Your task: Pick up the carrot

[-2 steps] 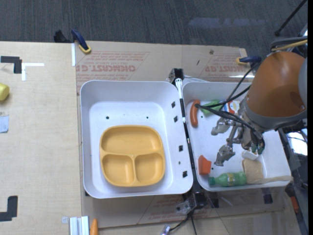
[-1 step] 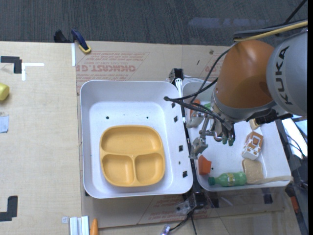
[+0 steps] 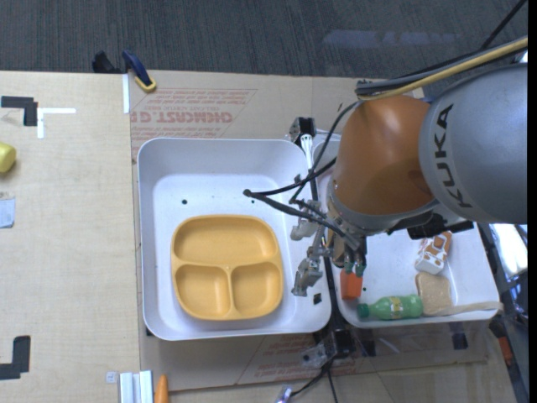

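The carrot (image 3: 351, 285) is a short orange piece with a bit of green at its top end. It lies at the front left of the right bin (image 3: 478, 263), close to the wall between the two bins. My gripper (image 3: 332, 261) hangs right over the carrot's upper end, under the arm's orange band (image 3: 382, 154). The wrist and cables cover the place where gripper and carrot meet, so I cannot see whether anything is held.
A yellow divided plate (image 3: 226, 267) lies in the left bin (image 3: 159, 225). In the right bin, a green bottle (image 3: 391, 308) lies along the front wall beside the carrot, with a bread slice (image 3: 435, 292) and a white-and-orange item (image 3: 434, 254) further right.
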Controlling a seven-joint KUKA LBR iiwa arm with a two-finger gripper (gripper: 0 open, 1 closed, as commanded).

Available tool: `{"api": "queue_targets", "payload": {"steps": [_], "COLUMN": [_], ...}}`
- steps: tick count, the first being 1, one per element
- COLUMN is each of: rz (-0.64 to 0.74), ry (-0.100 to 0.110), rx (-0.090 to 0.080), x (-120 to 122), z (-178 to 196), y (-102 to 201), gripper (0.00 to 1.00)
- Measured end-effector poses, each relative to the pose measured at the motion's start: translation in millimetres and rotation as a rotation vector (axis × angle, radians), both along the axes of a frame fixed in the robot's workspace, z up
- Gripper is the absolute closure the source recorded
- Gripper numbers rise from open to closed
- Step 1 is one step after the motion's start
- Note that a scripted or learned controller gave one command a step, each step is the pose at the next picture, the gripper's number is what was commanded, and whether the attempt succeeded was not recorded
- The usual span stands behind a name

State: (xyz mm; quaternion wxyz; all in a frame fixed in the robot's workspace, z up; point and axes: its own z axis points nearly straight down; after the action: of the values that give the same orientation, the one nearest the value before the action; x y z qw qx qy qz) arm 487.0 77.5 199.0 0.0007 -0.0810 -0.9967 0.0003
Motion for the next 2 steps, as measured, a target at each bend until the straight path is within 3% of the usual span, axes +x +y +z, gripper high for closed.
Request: {"api": "queue_targets", "payload": {"steps": [1,2], "rz": [0.031,0.034], "ry": [-0.005,-0.013], "rx": [0.000,0.001], "x": [27,30], "z": [-106,-95], "y": [34,34], "gripper": [0.00,1.00]}}
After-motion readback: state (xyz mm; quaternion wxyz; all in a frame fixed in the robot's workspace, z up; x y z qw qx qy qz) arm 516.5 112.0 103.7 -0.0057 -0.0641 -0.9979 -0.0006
